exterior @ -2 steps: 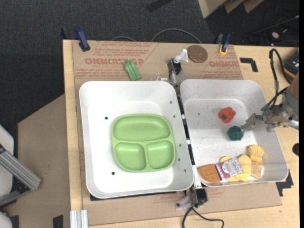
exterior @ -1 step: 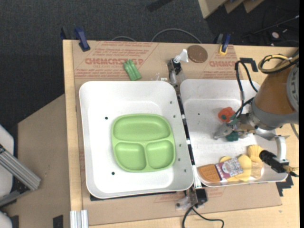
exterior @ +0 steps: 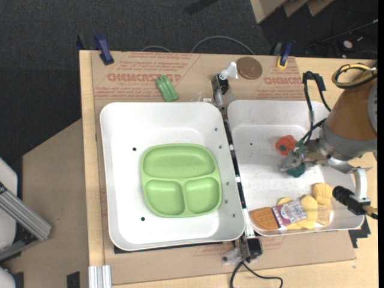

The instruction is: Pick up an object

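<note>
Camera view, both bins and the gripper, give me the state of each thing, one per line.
Green tray: flat, upright, in left bin.
Red object: lying loose in right bin.
Teal object: lying at the gripper, grasp unclear.
Snack pile: heaped at right bin's near edge.
Green clip: lying on the bench, behind the left bin.
</note>
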`<move>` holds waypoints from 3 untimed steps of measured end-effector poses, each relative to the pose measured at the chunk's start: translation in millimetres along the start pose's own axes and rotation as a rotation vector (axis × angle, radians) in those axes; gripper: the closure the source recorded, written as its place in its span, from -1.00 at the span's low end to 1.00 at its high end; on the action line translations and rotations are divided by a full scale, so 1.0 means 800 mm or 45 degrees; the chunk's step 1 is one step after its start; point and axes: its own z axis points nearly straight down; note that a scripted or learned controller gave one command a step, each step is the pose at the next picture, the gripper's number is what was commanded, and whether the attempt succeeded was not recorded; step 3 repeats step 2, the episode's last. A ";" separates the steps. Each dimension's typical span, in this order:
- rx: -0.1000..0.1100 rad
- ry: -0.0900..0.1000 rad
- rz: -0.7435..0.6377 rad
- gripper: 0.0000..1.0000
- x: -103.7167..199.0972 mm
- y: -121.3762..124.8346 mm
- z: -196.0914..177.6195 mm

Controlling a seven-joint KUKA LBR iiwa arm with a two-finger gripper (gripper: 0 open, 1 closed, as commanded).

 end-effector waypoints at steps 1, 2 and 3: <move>0.001 0.001 -0.006 1.00 0.071 0.023 -0.037; -0.011 0.003 -0.014 1.00 0.177 0.096 -0.141; -0.011 0.003 -0.014 1.00 0.177 0.096 -0.141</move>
